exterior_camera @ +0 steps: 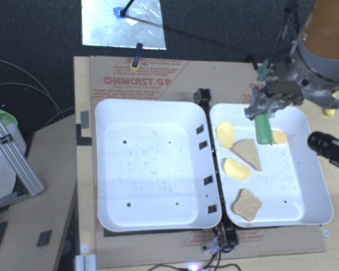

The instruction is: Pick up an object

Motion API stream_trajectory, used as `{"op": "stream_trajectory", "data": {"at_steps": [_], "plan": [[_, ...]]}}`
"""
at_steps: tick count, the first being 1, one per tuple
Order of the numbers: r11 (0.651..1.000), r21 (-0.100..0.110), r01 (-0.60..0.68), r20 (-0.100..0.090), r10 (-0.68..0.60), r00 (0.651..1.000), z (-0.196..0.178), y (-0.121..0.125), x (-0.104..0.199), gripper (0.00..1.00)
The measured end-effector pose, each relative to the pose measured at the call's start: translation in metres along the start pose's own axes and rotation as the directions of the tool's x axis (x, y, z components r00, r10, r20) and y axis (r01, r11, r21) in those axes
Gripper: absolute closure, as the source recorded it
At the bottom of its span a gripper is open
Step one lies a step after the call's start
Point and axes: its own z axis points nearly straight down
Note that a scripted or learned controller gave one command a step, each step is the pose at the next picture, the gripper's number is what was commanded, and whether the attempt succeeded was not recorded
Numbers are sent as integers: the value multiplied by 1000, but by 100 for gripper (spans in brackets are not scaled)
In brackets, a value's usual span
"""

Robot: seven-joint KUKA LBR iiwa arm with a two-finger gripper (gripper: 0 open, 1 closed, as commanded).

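The shallow white plastic right bin [313, 205] held yellow and tan food pieces. Above its far edge, the metal two-finger gripper [261, 116] was closed on a green stick-shaped object [264, 130], which hung downward. Gripped only at its top, it could slip free.

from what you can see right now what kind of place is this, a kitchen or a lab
Most likely a robotics lab or test cell, not a kitchen: two white bins sit on a bench, the food items look like toys, and loose cables run over dark carpet.
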Motion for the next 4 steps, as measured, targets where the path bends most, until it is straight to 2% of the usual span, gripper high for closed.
{"op": "stream_trajectory", "data": {"at_steps": [1, 2, 3, 4], "plan": [[1000, 5, -9, 4, 9, 1000, -72, 0, -57, 100], [1000, 22, 0, 3, 0, 1000, 15, -1, -27, 100], [1000, 19, 3, 2, -3, 1000, 70, -2, 26, 100], [1000, 7, -7, 2, 7, 1000, 3, 0, -6, 100]]}}
